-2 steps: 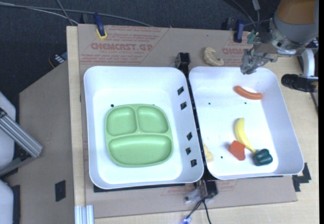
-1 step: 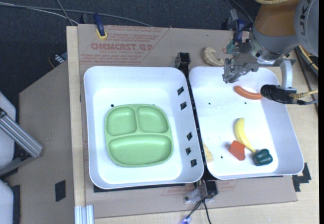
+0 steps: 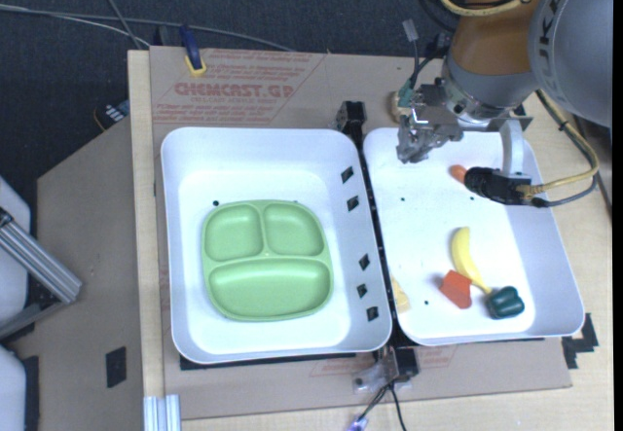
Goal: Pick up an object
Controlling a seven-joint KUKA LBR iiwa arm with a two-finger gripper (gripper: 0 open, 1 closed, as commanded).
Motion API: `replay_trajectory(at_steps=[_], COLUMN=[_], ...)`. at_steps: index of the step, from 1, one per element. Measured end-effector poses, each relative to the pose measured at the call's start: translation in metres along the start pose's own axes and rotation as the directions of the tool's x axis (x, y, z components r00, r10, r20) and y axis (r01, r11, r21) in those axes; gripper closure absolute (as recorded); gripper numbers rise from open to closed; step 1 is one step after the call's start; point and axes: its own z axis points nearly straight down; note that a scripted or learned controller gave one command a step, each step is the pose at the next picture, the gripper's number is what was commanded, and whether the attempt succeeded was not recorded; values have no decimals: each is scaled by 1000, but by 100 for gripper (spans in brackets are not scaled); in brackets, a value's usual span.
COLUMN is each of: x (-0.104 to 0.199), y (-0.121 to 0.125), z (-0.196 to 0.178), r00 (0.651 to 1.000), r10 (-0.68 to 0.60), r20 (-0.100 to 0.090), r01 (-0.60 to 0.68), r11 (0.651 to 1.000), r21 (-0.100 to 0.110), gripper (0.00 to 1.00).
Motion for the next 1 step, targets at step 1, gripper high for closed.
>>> replay_trajectory(at_steps=[1], x=[53], y=[-16], z=[14], r00=[1000], r10=[1], r20=[0], r01=[-1], r11=[1000], r21=[2], gripper=[100])
